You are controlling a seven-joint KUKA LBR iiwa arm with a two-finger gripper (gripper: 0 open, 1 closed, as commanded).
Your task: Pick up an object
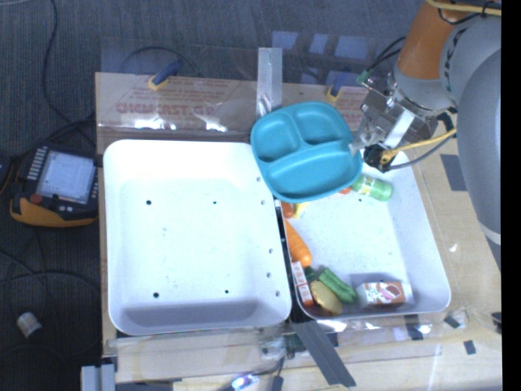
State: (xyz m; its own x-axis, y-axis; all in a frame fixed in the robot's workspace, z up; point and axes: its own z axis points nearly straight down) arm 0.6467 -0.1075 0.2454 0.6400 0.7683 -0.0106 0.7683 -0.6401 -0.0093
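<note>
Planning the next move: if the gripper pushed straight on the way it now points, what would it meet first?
The gripper points toward the view's left and down, right at the rim of the blue divided plate. That plate comes first; it already seems to be at the fingertips, though depth is hard to judge from above.

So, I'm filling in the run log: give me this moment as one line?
gripper: at right rim of blue divided plastic plate | plate: tilted, lifted over right white bin | grasp: unconfirmed | left white bin: untouched
</note>
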